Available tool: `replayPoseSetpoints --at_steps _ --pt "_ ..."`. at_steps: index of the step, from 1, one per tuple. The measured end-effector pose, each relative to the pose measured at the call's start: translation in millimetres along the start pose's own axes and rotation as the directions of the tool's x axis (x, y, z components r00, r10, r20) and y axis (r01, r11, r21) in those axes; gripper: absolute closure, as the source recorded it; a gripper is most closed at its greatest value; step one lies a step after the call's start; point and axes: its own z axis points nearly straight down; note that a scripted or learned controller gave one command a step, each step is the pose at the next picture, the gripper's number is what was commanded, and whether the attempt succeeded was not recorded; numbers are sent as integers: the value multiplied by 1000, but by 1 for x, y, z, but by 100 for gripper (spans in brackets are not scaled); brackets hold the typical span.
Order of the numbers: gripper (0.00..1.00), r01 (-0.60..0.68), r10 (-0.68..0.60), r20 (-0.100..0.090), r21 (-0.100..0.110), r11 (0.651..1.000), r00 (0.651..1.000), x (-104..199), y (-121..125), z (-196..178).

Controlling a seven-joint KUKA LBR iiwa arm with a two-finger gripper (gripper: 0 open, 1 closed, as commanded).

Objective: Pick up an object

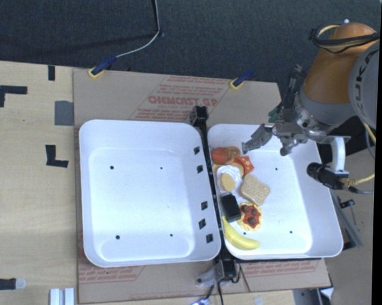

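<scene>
The gripper is being held spread and empty above the right bin, clear of the toy foods. These, banana and cracker included, are being kept huddled against the dividing wall.

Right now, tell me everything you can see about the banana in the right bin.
The banana is yellow, smooth and curved, and looks like a plastic toy, though that is hard to confirm. It lies flat on the floor of the right bin, in its near left corner, close to the wall shared with the other bin. It is the nearest piece in a cluster of toy foods. Its upper end meets or slips just under a small black block, and a red-speckled piece sits right above it. The gripper is well away.
</scene>
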Motion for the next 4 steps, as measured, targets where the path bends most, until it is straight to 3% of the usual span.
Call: replayPoseSetpoints --at_steps 1,2,3,4 --pt "0 -1 1 0 2 1000 1000 9 -22 5" --pt "0 -2 2 3 2 1000 1000 -35 16 66" --pt "0 0 0 1 2 1000 1000 -11 18 167" --pt "0 -2 2 1 -2 1000 1000 -36 -15 161"
